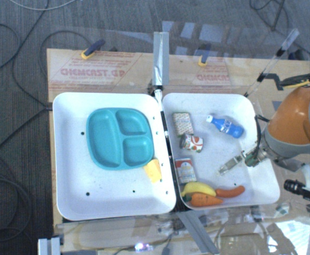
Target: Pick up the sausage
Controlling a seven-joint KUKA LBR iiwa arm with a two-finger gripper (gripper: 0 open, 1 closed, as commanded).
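The sausage (231, 192) is a red-orange link lying flat near the front edge of the right bin (261, 190). Its left end points toward an orange carrot (202, 200) and a yellow banana (197, 188). My gripper (225, 168) hangs over the bin floor a short way behind the sausage, slanting down to the left from the orange-banded wrist (290, 126). It stands apart from the sausage, and nothing shows in it.
The right bin also holds a blue bottle (225, 126), a small can (191, 142), a patterned packet (182, 123) and a red-and-white box (185, 170). In the left bin (70, 195) lie a teal divided plate (120, 137) and a yellow wedge (153, 170).
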